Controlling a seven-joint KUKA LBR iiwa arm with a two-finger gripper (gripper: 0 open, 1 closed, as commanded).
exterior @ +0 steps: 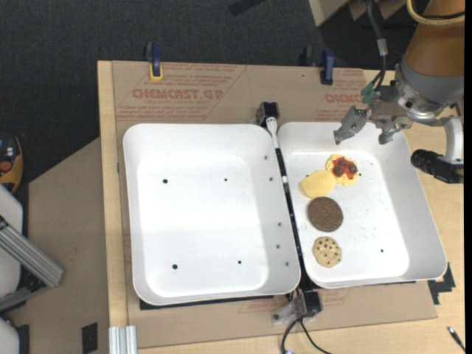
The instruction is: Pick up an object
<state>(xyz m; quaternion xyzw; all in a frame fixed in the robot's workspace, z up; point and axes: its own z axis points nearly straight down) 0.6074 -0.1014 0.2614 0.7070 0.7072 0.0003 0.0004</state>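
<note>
- Two shallow white bins sit side by side on the desk [110,198], which is covered by a brown sheet printed with red lettering.
- Far to the left of the tool lies the left bin [147,198]; only a few small dark dots mark its floor.
- Between the bins runs a black strip [283,186], down and to the left of the tool.
- Two blue clamps [154,56] grip the back edge of the brown sheet, one well to the tool's left and one just to its upper left.
- Beneath the tool lies the right bin [413,220], holding four food-like pieces in a loose line running away from the tool toward the near edge.
- A pale yellow round piece [318,184] lies below the tool and a little to its left, touching the piece beside it.
- A yellow piece with a red and dark centre [343,167] lies nearest the tool, almost directly under it.
- A dark brown round cookie [325,214] comes next, further from the tool, just beside the pale piece.
- A tan chocolate-chip cookie [327,251] lies furthest from the tool, near the bin's front edge.
- At the far right, the tool [369,130] hangs over the back of the right bin with its two fingers spread apart and nothing between them, above the arm's orange band and grey wrist.
</note>
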